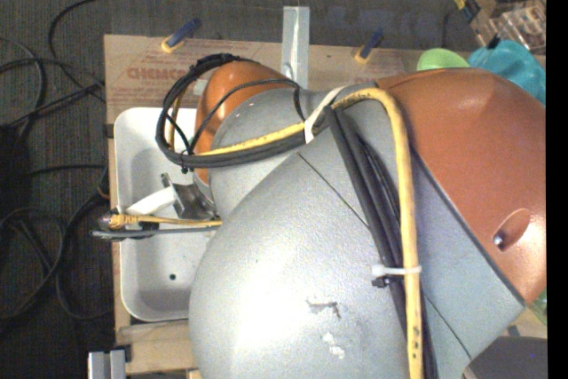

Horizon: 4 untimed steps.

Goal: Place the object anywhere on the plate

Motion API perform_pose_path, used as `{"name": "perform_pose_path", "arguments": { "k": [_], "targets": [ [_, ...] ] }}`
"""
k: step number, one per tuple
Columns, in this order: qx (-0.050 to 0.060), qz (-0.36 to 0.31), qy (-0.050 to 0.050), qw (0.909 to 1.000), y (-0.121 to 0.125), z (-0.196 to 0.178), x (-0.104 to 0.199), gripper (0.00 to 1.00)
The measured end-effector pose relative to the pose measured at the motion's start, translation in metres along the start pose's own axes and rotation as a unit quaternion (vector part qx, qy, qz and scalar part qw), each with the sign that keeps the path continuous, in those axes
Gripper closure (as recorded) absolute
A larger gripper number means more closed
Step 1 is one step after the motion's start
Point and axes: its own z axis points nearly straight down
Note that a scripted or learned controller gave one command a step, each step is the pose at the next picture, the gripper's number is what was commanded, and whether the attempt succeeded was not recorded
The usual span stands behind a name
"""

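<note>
1. Over the left white bin (133, 155), the tool (182, 200) sat low above the bin floor, largely hidden by the arm (355, 262); how far it stood open could not be told.
2. Red lettering on the bench (146, 71) was too blurred to read.
3. Arm reached from the right, its grey and orange body covering most of both bins.
4. Plate and object could not be located.

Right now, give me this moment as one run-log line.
arm: reaching over left bin, blocking most of the bench | tool: low in left bin, grip unclear | plate: hidden | object: hidden
</note>
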Motion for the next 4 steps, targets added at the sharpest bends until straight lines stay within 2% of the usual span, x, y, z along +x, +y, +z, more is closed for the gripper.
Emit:
{"name": "perform_pose_path", "arguments": {
  "k": [1, 2, 3, 4],
  "targets": [
    [0.0, 0.05, -0.001, 0.9987, 0.03, 0.05, 0.015, 1.0],
    [0.0, 0.052, 0.001, 0.9987, -0.006, -0.075, 0.001, 1.0],
    [-0.003, -0.094, 0.002, 0.9956, 0.07, -0.147, -0.024, 1.0],
    [-0.001, 0.051, 0.0, 0.9987, 0.018, -0.02, -0.005, 1.0]
  ]
}}
